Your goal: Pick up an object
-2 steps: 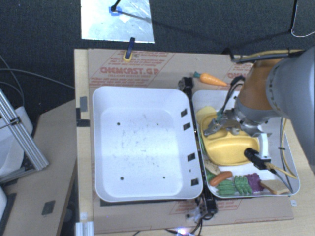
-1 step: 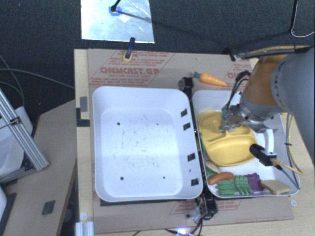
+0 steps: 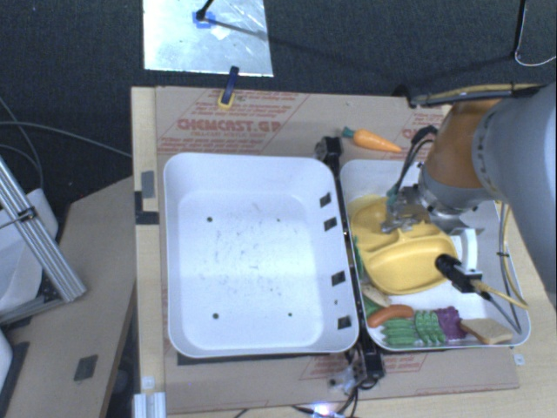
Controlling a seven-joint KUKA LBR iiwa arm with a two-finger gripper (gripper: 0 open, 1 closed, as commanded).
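Setting: dark carpeted floor; bench (image 3: 261,116) topped with printed cardboard, a shiny metal sheet (image 3: 207,24) at upper centre.
Left bin (image 3: 252,255): bare white floor with a few specks.
Right bin (image 3: 509,320): all the toys lie here, at the frame's right.
Candidates: large yellow object (image 3: 405,264) mid-bin; along the lower edge a red-orange piece (image 3: 390,313), green pieces (image 3: 416,329), a purple piece (image 3: 450,322), a tan block (image 3: 487,329).
Stray: a carrot (image 3: 372,140) on the cardboard just above the bin, outside it.
Gripper (image 3: 400,212): low over the yellow object's upper edge, likely placed for a grab there; open or closed, cannot tell.
Hold: nothing visibly between the jaws; no pick-up evident yet.
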